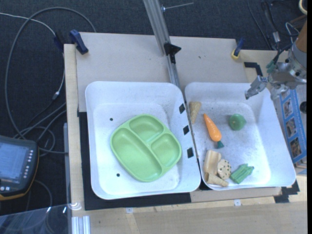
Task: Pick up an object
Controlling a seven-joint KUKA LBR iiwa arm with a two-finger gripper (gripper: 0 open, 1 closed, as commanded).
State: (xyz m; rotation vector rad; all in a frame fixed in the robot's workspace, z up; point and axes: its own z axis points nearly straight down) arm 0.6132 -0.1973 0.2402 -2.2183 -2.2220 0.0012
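The right bin [273, 145] holds several small items: an orange carrot [212, 127], a round green fruit [237, 122], a beige cone [194, 110], tan blocks [213, 165] with a spotted piece [224, 168], and a green leafy toy [242, 173]. My gripper [264, 88] hangs over the bin's far right corner, up and to the right of the green fruit. Its fingers are spread open, and nothing sits between them.
A green divided plate [145, 146] lies in the left bin [97, 101]. A metal post [158, 18] rises behind the wall between the bins. Blue clamps [78, 41] sit at the bench's far corners. Cables and a pendant [14, 165] lie on the floor at left.
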